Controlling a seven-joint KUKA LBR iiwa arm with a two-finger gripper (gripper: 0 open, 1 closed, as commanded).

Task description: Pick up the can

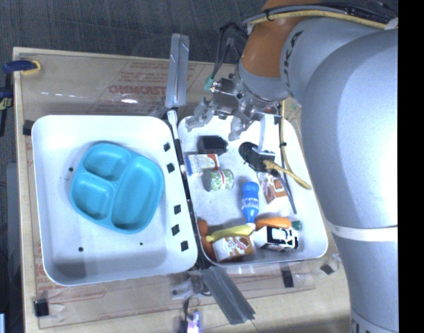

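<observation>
Clutter fills the near end of the right bin [222, 210]: a red-labelled jar [232, 247], an orange carrot-like piece [274, 222] and a black-and-white carton [281, 238] lie packed together against the front wall. Just beyond them the can [218, 180], green and white, lies on its side near the middle of the bin. It is toward the wall shared with the left bin [52, 151], where a blue divided tray [118, 186] sits alone. A blue bottle [249, 200] lies just beside the can on its right, and a red-and-white packet [201, 161] lies just past it, close enough that the two may touch.

That crowding is the likely trouble. A descent slightly off line could close on the packet or the bottle instead. It could also nudge the can, which on its round side would probably roll away from the fingers. A grip across its ends rather than its curved body could slip too. A small black box [212, 144] lies farther back, between gripper and can, and could be struck or picked by mistake.

Farthest, over the bin's back end, the gripper [215, 125] hangs with its fingers spread wide and nothing between them. It appears to touch no item and is apart from the can.
</observation>
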